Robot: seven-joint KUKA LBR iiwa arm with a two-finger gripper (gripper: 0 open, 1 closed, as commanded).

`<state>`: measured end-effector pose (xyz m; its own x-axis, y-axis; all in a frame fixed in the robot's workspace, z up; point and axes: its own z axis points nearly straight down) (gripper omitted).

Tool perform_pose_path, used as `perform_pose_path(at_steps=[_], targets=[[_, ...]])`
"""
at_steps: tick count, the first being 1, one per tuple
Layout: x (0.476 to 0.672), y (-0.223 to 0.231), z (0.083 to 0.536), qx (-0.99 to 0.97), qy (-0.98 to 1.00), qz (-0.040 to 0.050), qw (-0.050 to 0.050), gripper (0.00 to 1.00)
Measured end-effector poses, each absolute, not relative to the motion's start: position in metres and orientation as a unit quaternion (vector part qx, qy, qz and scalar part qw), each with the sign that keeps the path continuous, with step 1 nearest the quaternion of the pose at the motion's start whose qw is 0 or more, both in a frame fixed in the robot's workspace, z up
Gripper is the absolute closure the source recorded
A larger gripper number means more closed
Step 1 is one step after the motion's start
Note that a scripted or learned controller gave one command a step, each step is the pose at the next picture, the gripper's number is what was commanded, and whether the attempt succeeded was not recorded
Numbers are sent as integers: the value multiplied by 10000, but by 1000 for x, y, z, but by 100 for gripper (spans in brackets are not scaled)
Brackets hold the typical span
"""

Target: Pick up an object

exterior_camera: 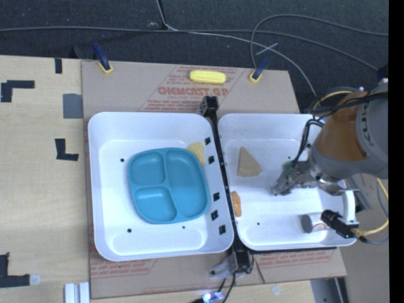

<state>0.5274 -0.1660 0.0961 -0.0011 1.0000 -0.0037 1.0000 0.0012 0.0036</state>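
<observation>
Tan wedge [248, 163] lies on the right bin [265, 124] floor, just left of the tool [285, 184] — near, not touching, point toward the far wall; the tool's opening I cannot tell.

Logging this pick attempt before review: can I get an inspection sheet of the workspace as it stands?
Surface: two white bins on a cardboard sheet; left bin, right bin.
Job's things: tan wedge, orange piece, small grey object in right bin.
Clutter: blue divided plate and yellow piece in left bin; yellow object on cardboard.
Grippers: gripper low in right bin, grasping nothing visible.
Cables: black cables behind.
Surroundings: blue clamps.
</observation>
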Motion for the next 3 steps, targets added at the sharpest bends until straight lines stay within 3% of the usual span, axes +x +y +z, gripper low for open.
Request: perform_pose_path(at_steps=[2, 3], targets=[[527, -159, 217, 7062, 7080, 14, 24, 100], [528, -159, 226, 7066, 7076, 1, 4, 100]])
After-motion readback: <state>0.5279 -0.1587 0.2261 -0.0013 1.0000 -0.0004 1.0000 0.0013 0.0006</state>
